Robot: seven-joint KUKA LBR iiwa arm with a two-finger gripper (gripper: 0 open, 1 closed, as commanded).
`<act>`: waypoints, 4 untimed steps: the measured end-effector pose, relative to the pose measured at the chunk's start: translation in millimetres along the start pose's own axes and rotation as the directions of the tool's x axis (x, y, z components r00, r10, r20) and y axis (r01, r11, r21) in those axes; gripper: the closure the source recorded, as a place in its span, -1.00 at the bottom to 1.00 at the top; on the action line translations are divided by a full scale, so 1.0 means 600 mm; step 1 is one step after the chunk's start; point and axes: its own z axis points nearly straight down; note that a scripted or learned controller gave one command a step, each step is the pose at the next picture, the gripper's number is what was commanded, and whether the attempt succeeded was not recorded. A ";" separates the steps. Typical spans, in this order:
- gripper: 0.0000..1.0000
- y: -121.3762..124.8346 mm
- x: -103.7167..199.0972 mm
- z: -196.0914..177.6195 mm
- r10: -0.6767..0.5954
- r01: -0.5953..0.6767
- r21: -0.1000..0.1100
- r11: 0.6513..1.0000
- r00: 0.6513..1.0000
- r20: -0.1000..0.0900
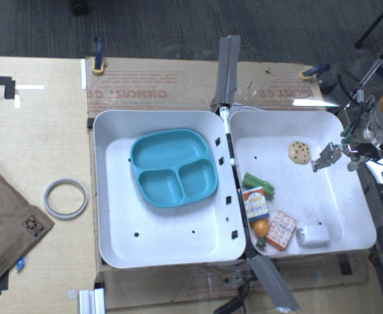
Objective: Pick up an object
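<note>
The tool (330, 156), fingers spread and gripping nothing, is hovering over the right bin (348, 195) beside a cookie (299, 152). It should be centring over the cookie, descending straight, then closing low around its edges.

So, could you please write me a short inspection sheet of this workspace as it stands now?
Surface: two white bins side by side, left bin and right bin, on a bench.
Job's things: cookie, green vegetable, small carton, orange, red card box and white block, all in the right bin.
Clutter: blue divided plate in the left bin; tape ring and cardboard box on the bench.
Grippers: gripper over the right bin, right of the cookie, holding nothing.
Cables: nothing seen.
Surroundings: dark carpet; clamps on the cardboard sheet.
</note>
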 end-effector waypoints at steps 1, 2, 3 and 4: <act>-1.00 0.119 0.007 0.183 -0.010 0.010 -0.002 1.000 1.000 0.001; -1.00 0.183 -0.037 0.207 -0.145 0.145 -0.005 0.989 0.989 0.004; 1.00 0.188 -0.037 0.183 -0.148 0.148 -0.013 0.989 0.989 0.009; -1.00 0.188 -0.037 0.183 -0.148 0.149 -0.012 0.989 0.989 0.009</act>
